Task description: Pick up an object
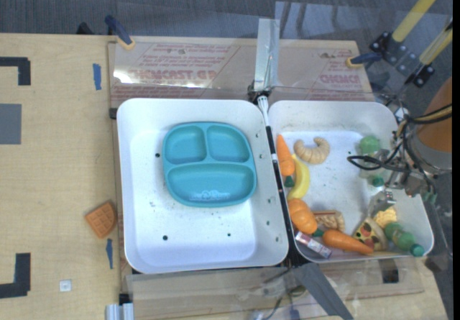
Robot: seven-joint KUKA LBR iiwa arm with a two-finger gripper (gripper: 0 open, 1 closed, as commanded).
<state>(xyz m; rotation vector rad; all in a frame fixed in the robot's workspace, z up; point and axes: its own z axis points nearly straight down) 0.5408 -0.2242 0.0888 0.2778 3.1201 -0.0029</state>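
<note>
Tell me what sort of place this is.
Probably a robot grasping test bench in a lab: two white bins side by side, toy food such as a carrot, and a blue divided plate.

Divided plate point(209, 164) in left bin point(136, 189) (toys point(316, 149) right).

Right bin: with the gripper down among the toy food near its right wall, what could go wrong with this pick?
1. The gripper sits in a dense pile near the right bin wall; it may close on nothing or on two items.
2. Cables loop beside the wrist, close enough to snag.
3. The carrot and other pieces lie touching, so a lift may drag neighbours along.
</note>
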